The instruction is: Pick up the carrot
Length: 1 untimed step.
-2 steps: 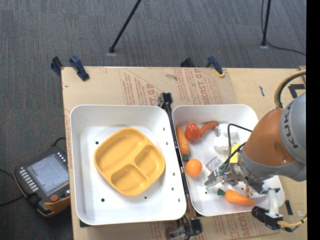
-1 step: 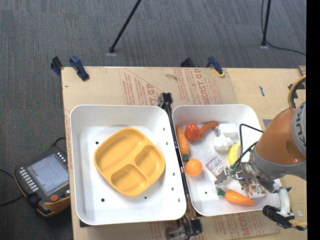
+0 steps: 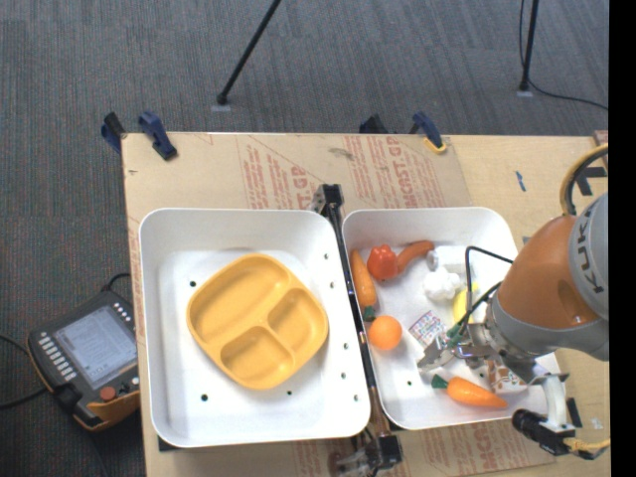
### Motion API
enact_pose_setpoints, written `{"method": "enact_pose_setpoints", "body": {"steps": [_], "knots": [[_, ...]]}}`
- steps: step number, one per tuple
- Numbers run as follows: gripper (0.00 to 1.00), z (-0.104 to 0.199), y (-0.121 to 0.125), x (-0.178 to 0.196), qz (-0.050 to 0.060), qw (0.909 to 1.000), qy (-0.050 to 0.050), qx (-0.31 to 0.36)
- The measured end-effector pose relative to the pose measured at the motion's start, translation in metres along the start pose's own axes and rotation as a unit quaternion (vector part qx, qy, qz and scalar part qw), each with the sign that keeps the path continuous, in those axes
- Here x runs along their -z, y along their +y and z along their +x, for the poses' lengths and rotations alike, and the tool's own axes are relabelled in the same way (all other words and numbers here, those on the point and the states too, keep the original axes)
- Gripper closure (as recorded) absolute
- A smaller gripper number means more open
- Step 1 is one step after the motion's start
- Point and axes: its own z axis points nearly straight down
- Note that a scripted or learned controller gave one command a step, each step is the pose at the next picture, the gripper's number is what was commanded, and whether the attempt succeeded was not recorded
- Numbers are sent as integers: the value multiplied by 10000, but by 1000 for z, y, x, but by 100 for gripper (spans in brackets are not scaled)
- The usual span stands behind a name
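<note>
The brown cardboard-covered bench [image 3: 248,172] carries two shallow white plastic bins side by side, the left bin [image 3: 159,266] and the right bin [image 3: 397,222], touching along their inner walls. The grey arm with its orange band [image 3: 556,281] reaches in from the right over the right bin's near right corner. A yellow plastic plate with three compartments [image 3: 258,320] lies flat in the middle of the left bin. A grey and orange hand-held control pendant [image 3: 84,361] rests on the floor off the bench's left edge. The metal two-finger gripper [image 3: 444,352] sits low over the near part of the right bin; how far it is open cannot be told from this angle. The short orange toy carrot with a green top [image 3: 475,394] lies on the bin floor just beside and in front of the gripper, near the front wall, green end pointing left. A long slim orange vegetable [image 3: 364,278] lies along the right bin's left wall. Near it are a red tomato-like piece [image 3: 383,262], a round orange ball [image 3: 385,333] and a small white lumpy item [image 3: 441,286].
</note>
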Motion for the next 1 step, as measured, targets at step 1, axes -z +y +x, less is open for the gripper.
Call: {"method": "enact_pose_setpoints", "body": {"steps": [1], "knots": [[0, -4, 0, 0, -5, 10000, -5, -4]]}}
